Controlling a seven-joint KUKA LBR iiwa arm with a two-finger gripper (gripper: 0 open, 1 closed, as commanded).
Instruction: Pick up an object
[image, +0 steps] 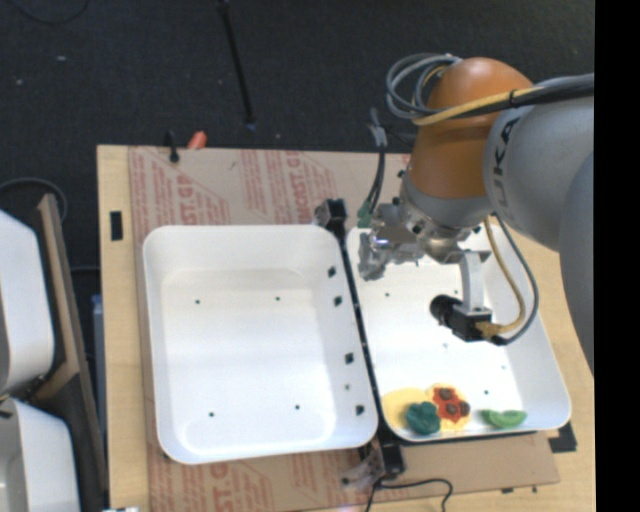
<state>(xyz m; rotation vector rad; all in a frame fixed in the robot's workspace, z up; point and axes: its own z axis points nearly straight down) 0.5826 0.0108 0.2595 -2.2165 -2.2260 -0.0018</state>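
Observation:
Several small objects lie along the near edge of the right bin (420, 330): a yellow flat piece (396, 405), a dark green lump (423, 419), an orange and red piece (451, 403) and a bright green piece (504, 418). My gripper (373, 260) hangs over the far left corner of that bin, close to the divider between the two bins. It is well away from the objects, and nothing shows in its grasp. The grey arm with its orange band (462, 120) hides the far right part of the bin.
The left bin (250, 340) lies beside the right one, their rims touching along a line with black clips (352, 330). A black cable fitting (458, 318) hangs from the wrist over the right bin. Both bins rest on a cardboard sheet (230, 185).

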